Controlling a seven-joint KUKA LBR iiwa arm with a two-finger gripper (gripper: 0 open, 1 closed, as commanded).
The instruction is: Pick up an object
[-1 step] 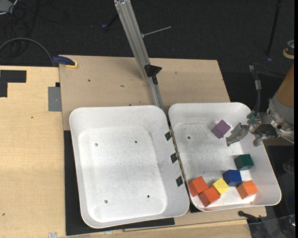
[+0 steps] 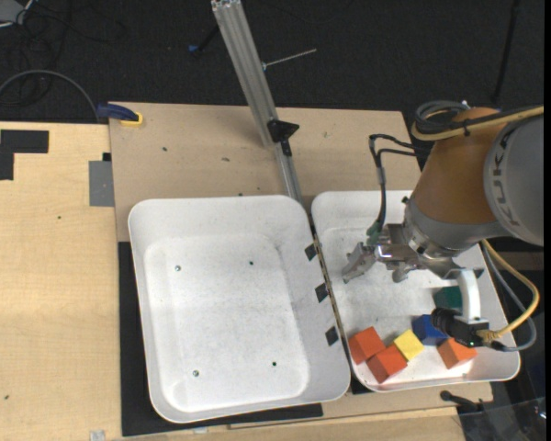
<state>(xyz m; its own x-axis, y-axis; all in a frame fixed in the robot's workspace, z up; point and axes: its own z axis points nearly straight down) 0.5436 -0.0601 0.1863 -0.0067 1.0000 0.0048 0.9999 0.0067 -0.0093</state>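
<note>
The left bin [image 2: 225, 301] on the tabletop [image 2: 193, 154] holds no blocks. In the right bin [image 2: 349, 214] the tool [image 2: 356, 265] hangs over bare floor near the divider, fingers spread and grasping nothing. The blocks huddle at the near edge: two orange-red cubes [image 2: 376, 355], a yellow cube [image 2: 409, 344], a blue block [image 2: 429, 328], an orange block [image 2: 455, 351] and a green piece [image 2: 448, 296] half hidden by the wrist. Closing here would likely catch nothing; among such packed cubes, fingers may wedge or push them aside.

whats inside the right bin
In the right bin: orange block, red block, yellow block, blue block, another orange block, something green. The arm covers its far right part.
</note>
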